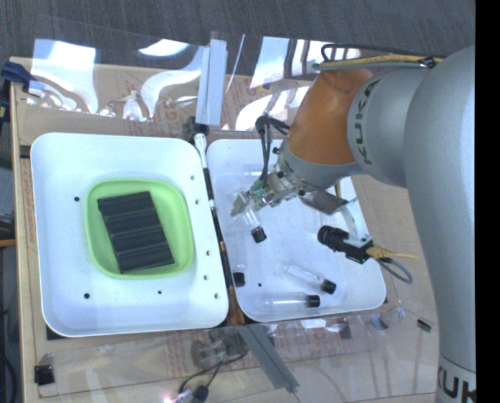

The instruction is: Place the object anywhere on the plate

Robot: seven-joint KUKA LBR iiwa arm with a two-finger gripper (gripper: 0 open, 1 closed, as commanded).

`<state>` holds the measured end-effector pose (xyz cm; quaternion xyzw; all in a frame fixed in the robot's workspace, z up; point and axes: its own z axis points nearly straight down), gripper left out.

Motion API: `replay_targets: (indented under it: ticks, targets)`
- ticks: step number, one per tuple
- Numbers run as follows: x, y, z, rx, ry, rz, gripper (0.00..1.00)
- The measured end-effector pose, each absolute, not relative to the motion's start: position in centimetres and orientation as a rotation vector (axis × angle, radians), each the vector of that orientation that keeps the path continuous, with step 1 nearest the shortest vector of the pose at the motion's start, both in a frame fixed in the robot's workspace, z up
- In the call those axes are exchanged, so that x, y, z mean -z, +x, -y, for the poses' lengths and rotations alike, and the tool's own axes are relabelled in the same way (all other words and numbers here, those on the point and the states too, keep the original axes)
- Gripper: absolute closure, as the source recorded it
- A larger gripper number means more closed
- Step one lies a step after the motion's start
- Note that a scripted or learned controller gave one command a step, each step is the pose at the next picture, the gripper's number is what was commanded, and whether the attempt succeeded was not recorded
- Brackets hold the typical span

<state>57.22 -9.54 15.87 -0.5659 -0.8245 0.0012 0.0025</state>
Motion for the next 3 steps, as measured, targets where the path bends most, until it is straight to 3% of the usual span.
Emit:
replay_targets:
  ticks: [1,2,3]
  targets:
    - [-19.2,51.1,5.2,-0.002,-1.688,2.646,1.0]
    - [-19.2,51.1,5.2,-0.002,-1.689,2.646,0.0]
    - [-19.2,52.1,-3.4,-0.002,-1.591,2.709,0.0]
